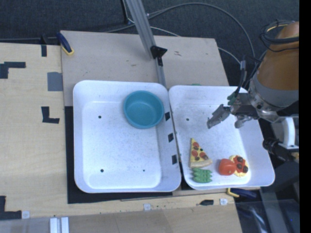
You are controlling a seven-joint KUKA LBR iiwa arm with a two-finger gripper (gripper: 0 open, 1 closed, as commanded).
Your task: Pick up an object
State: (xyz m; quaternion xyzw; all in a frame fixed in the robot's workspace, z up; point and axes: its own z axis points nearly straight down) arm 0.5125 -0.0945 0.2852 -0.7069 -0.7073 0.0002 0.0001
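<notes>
**Desk:** How far along are you on the pick?

**Me:** Barely started, by my reading. Working from the near edge: along the front of the right bin (252, 181) I have a green toy (202, 175), a pizza slice (198, 154) just behind it and touching it, a red tomato-like piece (226, 166) and, right against that, a yellow piece with dark spots (239, 164). All four lie flat on the bin floor, so nothing has been lifted.

**Desk:** And the tool?

**Me:** The gripper (228, 116) hangs over the middle of that bin, beyond the toys and well apart from them. Its two fingers (217, 117) are spread, with bare bin floor between them. It is released, grasping nothing.

**Desk:** Anything further back?

**Me:** A blue bowl (143, 109) sits upright at the far side of the left bin (92, 130), across the divider.

**Desk:** So what's left?

**Me:** Nearly everything, I'd say: choose a target, get over it, descend, close, lift. The tomato or the yellow piece look the closest candidates, but they're packed together, which I'd judge makes a clean grasp harder.
</notes>
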